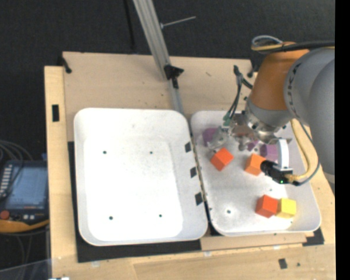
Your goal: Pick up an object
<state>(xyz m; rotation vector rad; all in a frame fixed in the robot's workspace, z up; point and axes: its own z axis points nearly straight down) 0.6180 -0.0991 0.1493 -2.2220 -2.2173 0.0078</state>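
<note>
1. An orange block point(221, 158) lies tilted, corner-on, in the right bin point(245, 223), near its left wall.
2. A second orange block point(254, 164) sits just right of it, partly under the arm.
3. A purple piece point(210, 136) lies at the bin's upper left; another purple piece point(271, 151) lies further right.
4. A red-orange block point(268, 206) touches a yellow block point(287, 207) near the bin's lower right.

the gripper point(243, 134) hangs low over the far part of the right bin point(239, 220). just left of it lies a purple piece point(210, 136), and an orange cube point(222, 158) sits in front, a little left. another orange block point(255, 164) is in front right, beside a purple block point(272, 151). well in front stand a red-orange cube point(268, 205) and a yellow cube point(287, 207), touching. the left bin point(93, 121) is far left.
</note>
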